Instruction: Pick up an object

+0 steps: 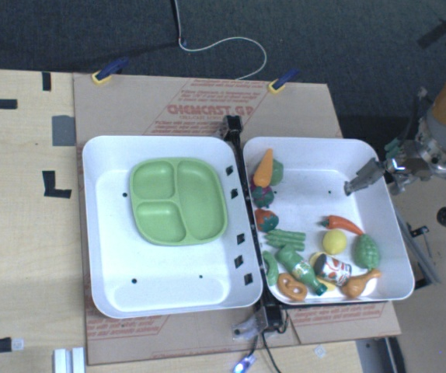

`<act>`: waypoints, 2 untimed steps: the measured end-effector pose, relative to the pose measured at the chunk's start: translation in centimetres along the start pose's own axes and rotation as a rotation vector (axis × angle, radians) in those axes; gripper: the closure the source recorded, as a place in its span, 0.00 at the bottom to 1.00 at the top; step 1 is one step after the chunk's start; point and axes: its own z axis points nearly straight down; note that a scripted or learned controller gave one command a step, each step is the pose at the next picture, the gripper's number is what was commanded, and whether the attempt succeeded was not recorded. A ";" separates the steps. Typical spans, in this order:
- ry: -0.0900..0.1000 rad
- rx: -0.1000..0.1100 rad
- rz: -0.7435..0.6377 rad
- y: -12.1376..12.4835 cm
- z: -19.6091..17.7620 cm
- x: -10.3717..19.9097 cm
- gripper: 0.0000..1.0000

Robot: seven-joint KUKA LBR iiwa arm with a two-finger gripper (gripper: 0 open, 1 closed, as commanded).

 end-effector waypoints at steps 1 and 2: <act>0.005 -0.002 -0.014 -4.0 -3.6 12.9 0.00; 0.000 0.001 -0.003 -4.0 -4.4 12.2 1.00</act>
